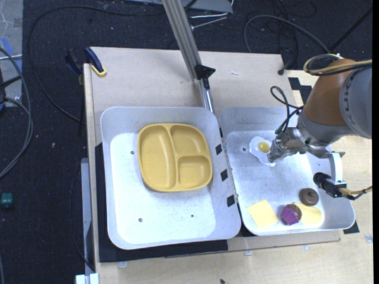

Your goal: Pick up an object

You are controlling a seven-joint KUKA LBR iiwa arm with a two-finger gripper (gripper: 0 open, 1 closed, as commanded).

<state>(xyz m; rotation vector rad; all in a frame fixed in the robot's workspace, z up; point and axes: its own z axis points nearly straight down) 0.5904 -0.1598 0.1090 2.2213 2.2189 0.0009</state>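
The gripper [273,154] hovered beside a fried-egg toy [260,147] at the right bin's [260,179] upper middle; its grip could not be made out. A brown donut [308,196], purple toy [290,214] and yellow block [263,213] lay lower right. The left bin [166,220] held a yellow divided tray [175,157].

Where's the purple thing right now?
The purple object lies in the right bin, near its front edge, between the yellow square on its left and the brown round piece up to its right.

A yellow tray [175,157] lies in the left bin [118,218]; a metal pole [183,34] rises behind the tray. Black cables [47,87] trail left of it.
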